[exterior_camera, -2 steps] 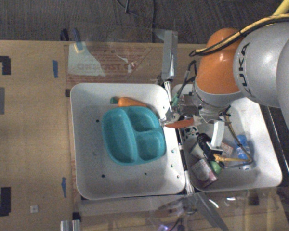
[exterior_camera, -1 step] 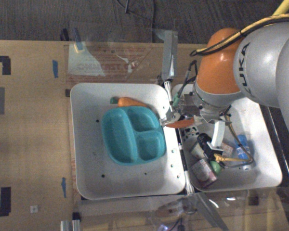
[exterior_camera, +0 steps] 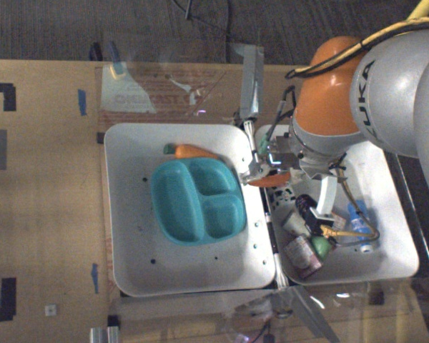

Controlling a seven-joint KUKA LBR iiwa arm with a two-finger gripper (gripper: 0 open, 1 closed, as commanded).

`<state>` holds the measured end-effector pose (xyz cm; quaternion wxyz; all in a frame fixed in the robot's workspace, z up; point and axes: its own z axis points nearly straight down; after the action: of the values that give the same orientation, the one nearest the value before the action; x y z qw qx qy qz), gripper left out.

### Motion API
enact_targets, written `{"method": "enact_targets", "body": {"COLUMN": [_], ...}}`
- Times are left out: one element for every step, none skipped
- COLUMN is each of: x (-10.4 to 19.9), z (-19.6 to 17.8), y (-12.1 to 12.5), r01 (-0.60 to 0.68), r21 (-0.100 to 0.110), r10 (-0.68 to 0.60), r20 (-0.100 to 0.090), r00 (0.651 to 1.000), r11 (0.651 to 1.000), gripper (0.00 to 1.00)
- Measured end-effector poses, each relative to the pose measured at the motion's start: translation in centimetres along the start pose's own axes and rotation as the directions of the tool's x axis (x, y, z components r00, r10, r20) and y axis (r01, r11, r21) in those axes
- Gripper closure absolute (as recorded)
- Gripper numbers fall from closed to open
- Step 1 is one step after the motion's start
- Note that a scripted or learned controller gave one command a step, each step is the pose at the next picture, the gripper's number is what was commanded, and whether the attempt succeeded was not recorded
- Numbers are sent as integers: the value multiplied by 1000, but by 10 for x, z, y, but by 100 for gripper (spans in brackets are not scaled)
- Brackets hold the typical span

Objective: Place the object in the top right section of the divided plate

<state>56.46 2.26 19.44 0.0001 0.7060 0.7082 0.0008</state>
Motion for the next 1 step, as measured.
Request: {"method": "enact_targets", "body": {"x": [0], "z": [0], "y": [0], "r01": [0], "r21": [0], "r10": [0], "r20": [0], "r00": [1000], "r11": [1000], "gripper": [0]}}
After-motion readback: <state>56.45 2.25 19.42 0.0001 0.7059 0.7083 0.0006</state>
